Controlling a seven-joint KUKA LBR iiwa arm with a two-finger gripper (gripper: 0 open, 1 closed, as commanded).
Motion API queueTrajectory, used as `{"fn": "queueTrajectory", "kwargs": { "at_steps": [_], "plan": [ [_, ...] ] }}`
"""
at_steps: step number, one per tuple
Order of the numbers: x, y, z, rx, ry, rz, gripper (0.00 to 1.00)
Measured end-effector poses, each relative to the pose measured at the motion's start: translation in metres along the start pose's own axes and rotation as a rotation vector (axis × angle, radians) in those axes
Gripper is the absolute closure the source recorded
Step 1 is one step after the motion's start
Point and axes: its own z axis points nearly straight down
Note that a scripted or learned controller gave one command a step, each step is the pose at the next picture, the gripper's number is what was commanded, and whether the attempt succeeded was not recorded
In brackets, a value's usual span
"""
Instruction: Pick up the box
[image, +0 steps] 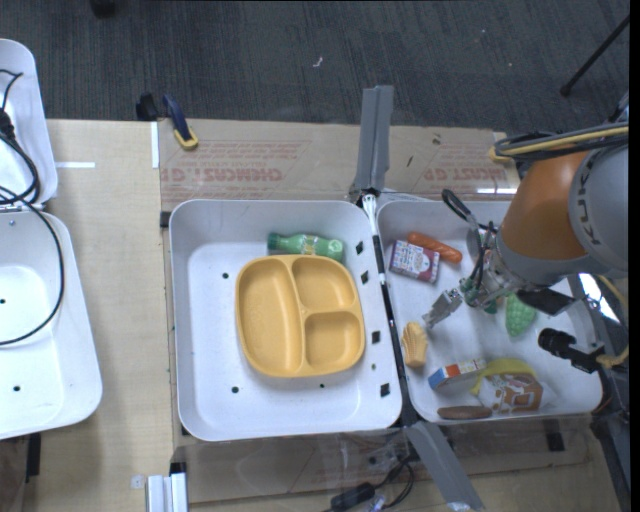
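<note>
Over the right bin (590, 395), the tool (447, 306) hangs with finger state I cannot tell, box (414, 260) lying far-left of it beside a carrot (437, 245), so a descent here risks missing it.

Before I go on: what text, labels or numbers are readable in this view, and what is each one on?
"CHEMCAZ, GP...": red print, seen upside down, on the cardboard sheet behind the bins; only partly legible, so this reading is unsure.
Red print on the same sheet behind the right bin: too faint to read.
Small red box: label too small to read.
Brown packet: print blurred.
Blue and white box: unreadable.
</note>
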Motion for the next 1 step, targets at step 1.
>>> {"fn": "queueTrajectory", "kwargs": {
  "at_steps": [1],
  "plan": [
    [-0.0465, 0.0889, -0.001, -0.001, -0.001, -0.02, 0.0]
  ]
}}
